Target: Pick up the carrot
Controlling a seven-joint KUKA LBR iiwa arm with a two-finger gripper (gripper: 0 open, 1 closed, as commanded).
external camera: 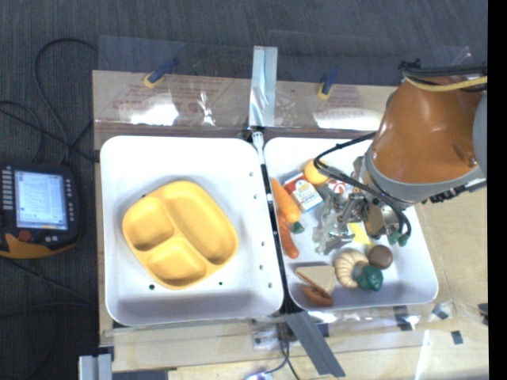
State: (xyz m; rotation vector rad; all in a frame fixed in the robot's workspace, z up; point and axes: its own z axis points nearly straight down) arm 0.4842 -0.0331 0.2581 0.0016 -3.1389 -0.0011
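Carrot [285, 203] along the right bin's [412, 290] left wall, end effector [339, 222] mid-bin beside it, finger state unclear, yellow tray [179, 233] in left bin [119, 165].

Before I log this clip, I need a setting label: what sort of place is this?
Probably a robot test lab: a grey arm over two white bins taped to a bench, toy food including a carrot, and a control tablet.
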